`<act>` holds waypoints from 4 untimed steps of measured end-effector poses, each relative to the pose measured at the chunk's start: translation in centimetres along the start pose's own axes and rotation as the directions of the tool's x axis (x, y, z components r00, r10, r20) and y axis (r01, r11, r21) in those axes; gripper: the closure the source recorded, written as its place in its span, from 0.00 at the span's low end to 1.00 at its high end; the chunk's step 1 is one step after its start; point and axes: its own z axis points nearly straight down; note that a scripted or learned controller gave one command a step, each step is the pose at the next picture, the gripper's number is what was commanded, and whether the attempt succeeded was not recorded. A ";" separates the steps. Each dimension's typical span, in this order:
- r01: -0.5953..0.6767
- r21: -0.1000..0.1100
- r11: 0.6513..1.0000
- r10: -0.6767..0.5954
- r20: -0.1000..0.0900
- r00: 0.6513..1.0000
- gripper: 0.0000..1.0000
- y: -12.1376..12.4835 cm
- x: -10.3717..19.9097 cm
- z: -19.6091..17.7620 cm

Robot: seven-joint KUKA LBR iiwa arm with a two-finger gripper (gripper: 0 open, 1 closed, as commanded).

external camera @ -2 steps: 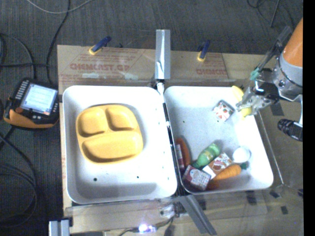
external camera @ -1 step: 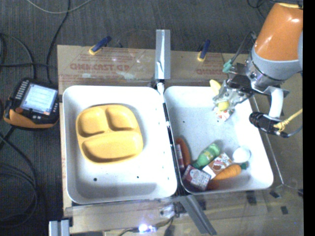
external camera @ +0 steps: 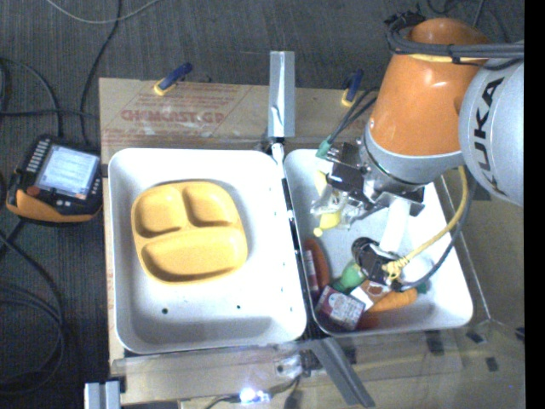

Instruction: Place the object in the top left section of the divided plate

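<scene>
From the overhead camera, the yellow divided plate (external camera: 191, 231) lies in the left bin (external camera: 128, 313), all three sections bare. The arm (external camera: 426, 92) hangs over the right bin (external camera: 456, 301), its gripper (external camera: 341, 198) low by a small yellow object (external camera: 328, 221) near the bin's left wall. How the jaws stand cannot be told. A sausage (external camera: 312, 262), green piece (external camera: 350, 276), carrot (external camera: 392, 301) and dark packet (external camera: 341, 308) crowd the bin's near end.

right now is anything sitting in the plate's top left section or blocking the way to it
Nothing visible does. The yellow divided plate in the left bin has a bare top left section; only the bins' shared rim lies between it and the right bin's items.
</scene>
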 end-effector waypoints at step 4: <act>0.441 0.000 0.898 -0.441 0.002 0.898 1.00 0.9 19.2 10.1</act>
